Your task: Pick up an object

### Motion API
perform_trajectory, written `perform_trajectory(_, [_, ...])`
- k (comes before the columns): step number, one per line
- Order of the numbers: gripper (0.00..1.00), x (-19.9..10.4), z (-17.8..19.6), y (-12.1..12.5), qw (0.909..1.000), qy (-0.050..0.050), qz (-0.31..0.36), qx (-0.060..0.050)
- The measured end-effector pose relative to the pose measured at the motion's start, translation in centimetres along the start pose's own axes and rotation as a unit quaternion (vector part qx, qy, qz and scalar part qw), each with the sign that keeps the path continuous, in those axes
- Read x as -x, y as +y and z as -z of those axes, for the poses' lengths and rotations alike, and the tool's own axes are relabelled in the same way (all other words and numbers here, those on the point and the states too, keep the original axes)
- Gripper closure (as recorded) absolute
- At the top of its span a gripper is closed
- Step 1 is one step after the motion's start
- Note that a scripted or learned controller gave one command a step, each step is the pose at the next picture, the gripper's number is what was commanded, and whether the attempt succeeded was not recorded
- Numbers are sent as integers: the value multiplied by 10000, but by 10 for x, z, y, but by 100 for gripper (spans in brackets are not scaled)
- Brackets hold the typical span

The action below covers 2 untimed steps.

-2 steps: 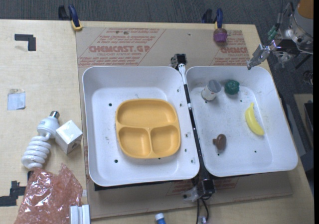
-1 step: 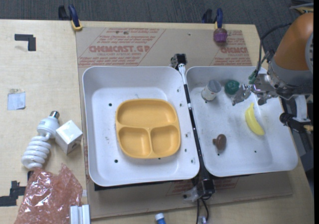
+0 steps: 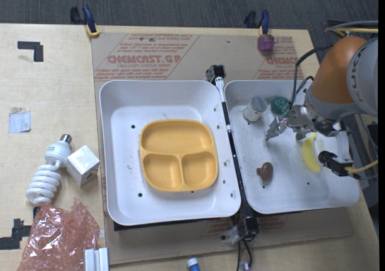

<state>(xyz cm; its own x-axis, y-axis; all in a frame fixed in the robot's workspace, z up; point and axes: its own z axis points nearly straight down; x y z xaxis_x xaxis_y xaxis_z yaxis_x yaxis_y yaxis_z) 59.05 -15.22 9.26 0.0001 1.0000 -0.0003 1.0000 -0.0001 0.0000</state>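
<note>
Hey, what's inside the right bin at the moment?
In the right bin: a grey cup, green object, yellow object and brown object. The gripper covers what's beneath it.

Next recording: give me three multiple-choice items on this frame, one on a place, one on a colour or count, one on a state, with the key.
1. Where does the yellow tray lie?
A. left bin
B. right bin
C. on the bench outside the bins

2. How many compartments does the tray have?
A. two
B. three
C. five

3. How does the hand stand to the banana?
A. clamped on it
B. apart from it, over the right bin
C. pressing it into the tray

Key: 1 A, the tray sits in the middle of the left bin. 2 B, one wide section and two smaller ones show. 3 B, the banana lies on the bin floor to the side of the hand.
</note>
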Motion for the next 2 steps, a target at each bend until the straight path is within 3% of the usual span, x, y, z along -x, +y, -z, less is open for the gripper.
perform_trajectory(1, [0, -31, 0, -73, 10000, 0, -10, 0])
perform_trajectory(2, [0, -49, 1, -94, 10000, -43, -36, 34])
